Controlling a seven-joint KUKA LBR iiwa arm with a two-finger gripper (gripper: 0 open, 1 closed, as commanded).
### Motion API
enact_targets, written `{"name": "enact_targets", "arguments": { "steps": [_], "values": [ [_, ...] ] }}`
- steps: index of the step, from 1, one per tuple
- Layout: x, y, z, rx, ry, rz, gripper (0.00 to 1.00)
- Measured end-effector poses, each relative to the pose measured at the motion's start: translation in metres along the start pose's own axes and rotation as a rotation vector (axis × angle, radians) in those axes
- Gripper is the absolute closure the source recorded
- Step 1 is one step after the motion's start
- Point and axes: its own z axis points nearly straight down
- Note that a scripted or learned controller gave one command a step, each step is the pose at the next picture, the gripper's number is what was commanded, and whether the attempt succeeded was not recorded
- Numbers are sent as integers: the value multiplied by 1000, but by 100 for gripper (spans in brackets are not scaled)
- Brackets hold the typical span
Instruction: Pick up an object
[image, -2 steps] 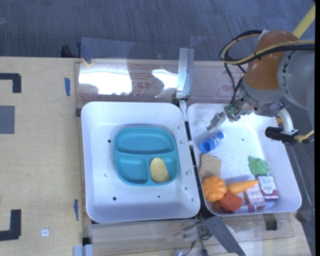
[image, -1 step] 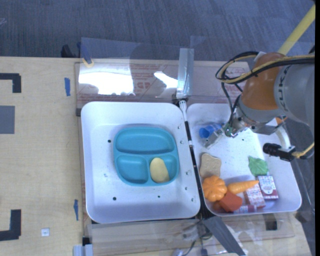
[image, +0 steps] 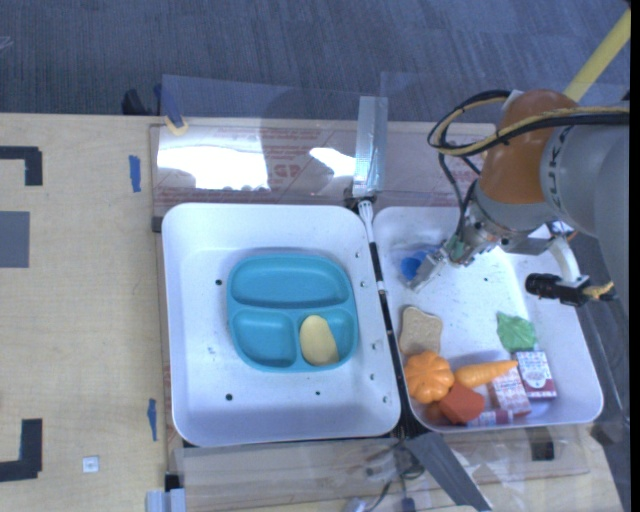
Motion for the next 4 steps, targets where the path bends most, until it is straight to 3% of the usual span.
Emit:
{"name": "enact_targets", "arguments": {
  "steps": [1, 2, 3, 4],
  "values": [
    [-1, 0, -10, -4, -5, 0, 100],
    [-5, 8, -1, 4, 6, 173, 100],
    [-5, 7, -11, 6, 6, 172, 100],
    [-4, 6, -9, 14, 12, 173, 0]
  ]
}}
